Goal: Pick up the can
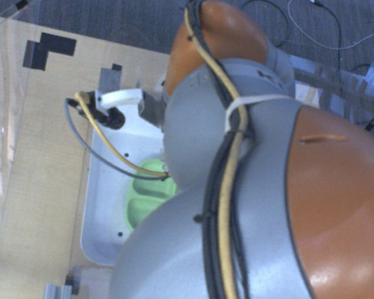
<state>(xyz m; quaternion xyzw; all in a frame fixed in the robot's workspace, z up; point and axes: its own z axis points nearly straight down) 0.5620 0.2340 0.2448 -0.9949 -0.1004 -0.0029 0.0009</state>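
The arm (258, 193) blocked most of the view, reaching over the white bin (106, 188). Gripper state could not be told. No can was identifiable; a green object (147, 195) lay in the bin by the arm. Likely the reach or descent step; next move needs the can located and the gripper centred over it.
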